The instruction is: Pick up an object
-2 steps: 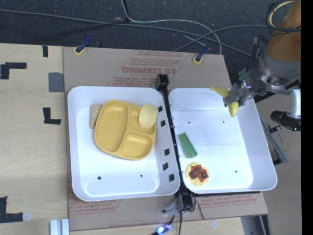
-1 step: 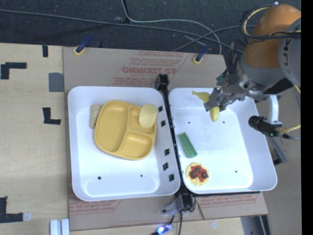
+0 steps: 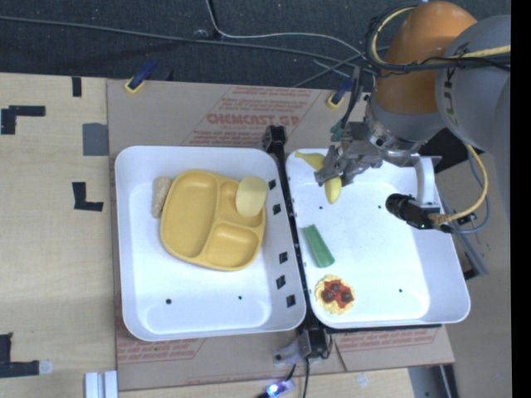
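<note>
Here the end effector (image 3: pixel 338 171) grips one banana (image 3: pixel 331 187); one green stick (image 3: pixel 318 245), one pizza (image 3: pixel 334 293) lie nearby.

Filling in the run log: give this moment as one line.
gripper: over right bin, at banana | grasp: unclear | green piece, pizza toy: untouched | left bin: yellow tray

yellow tray (image 3: pixel 199 222), green strip (image 3: pixel 318 245), white bins (image 3: pixel 133 247)

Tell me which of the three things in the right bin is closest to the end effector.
The yellow banana, at the bin's far left corner right under the end effector. The green piece and small pizza lie nearer the front.
</note>
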You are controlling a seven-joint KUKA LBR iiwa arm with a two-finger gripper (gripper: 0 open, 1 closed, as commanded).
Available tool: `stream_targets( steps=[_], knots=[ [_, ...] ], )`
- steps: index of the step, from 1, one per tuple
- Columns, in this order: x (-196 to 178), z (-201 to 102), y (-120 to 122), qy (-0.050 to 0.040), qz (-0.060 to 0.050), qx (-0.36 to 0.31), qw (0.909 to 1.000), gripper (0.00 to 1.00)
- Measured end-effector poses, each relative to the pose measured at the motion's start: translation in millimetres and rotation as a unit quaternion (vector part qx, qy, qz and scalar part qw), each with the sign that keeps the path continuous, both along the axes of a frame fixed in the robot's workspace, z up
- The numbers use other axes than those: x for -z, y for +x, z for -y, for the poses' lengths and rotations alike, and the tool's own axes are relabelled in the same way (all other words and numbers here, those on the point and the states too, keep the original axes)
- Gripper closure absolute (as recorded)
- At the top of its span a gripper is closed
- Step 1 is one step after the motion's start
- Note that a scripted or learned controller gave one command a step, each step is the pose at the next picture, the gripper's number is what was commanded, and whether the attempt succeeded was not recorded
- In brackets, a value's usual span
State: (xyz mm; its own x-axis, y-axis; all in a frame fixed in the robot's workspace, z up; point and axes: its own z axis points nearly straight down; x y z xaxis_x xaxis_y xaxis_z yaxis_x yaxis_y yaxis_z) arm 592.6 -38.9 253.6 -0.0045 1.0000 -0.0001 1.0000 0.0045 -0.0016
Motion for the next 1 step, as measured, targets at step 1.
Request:
stream_targets(
  steps=[1],
  knots=[
    [0.5,-52.3,-3.2,0.0003,0.000,-0.001,1.0000,1.00]
  ],
)
